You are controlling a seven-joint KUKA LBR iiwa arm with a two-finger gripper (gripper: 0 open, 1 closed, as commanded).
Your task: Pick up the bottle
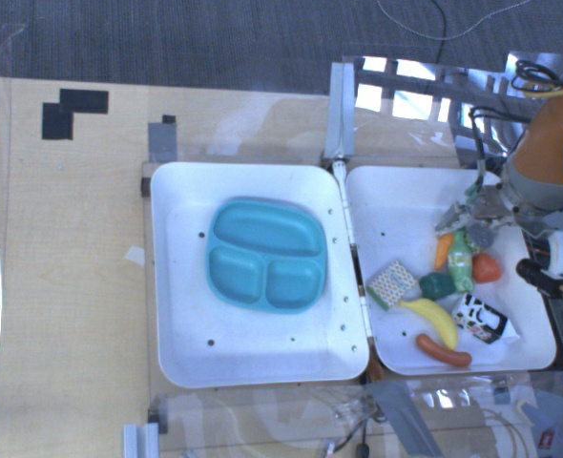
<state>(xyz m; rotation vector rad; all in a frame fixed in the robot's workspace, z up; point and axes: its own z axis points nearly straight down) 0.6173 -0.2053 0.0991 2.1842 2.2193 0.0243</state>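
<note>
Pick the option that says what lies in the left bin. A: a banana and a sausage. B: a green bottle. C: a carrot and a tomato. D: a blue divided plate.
D: the blue divided plate sits alone in the left bin, while the banana, sausage and green bottle lie in the right bin.

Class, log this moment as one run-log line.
arm: over right bin | hand: above green bottle | bottle: lying among toys, not lifted | left bin: blue tray

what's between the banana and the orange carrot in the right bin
In the camera view, a dark green toy vegetable lies between the banana and the carrot, just above the banana's upper end, with the green bottle alongside to its right.
</note>
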